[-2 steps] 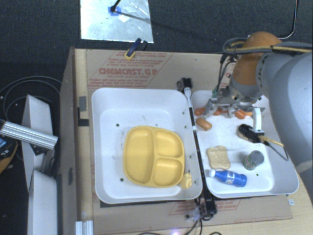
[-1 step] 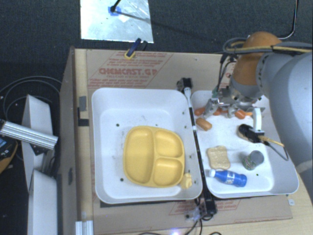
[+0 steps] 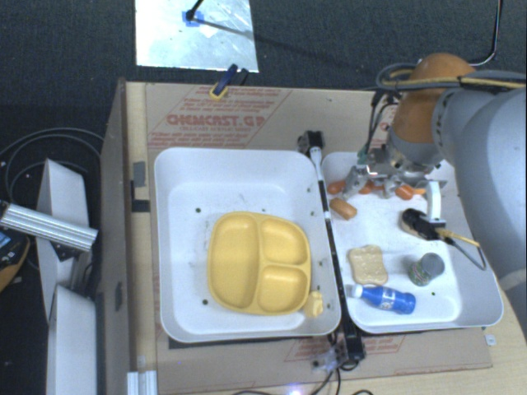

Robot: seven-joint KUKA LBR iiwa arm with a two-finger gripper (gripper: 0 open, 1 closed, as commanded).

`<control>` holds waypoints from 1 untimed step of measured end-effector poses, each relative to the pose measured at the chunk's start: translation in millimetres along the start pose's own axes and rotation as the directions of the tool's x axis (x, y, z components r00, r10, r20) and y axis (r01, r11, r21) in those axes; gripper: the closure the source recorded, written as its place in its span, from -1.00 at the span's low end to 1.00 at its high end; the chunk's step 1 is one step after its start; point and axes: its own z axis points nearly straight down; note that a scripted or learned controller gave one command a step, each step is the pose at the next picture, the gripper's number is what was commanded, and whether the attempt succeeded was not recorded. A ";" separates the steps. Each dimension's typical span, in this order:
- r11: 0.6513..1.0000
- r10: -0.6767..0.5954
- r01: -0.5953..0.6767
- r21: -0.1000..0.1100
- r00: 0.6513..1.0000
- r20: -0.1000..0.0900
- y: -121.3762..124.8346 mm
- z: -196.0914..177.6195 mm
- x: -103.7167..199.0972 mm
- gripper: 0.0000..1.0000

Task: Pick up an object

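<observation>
Camera view: I am hovering the pincer (image 3: 380,179) over orange pieces (image 3: 342,209) at the right bin's (image 3: 482,307) far edge, its grip state unclear to me.

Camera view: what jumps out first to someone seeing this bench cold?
The big yellow divided tray dominates the left bin, lying flat near its middle. On the right, the grey arm with its orange band reaches down to the far end of the right bin, its pincer low among small orange pieces. Nearer in that bin lie a blue bottle and a grey can.
</observation>
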 end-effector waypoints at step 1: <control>1.000 -0.001 0.001 0.000 1.000 0.000 0.0 0.0 0.0 -1.00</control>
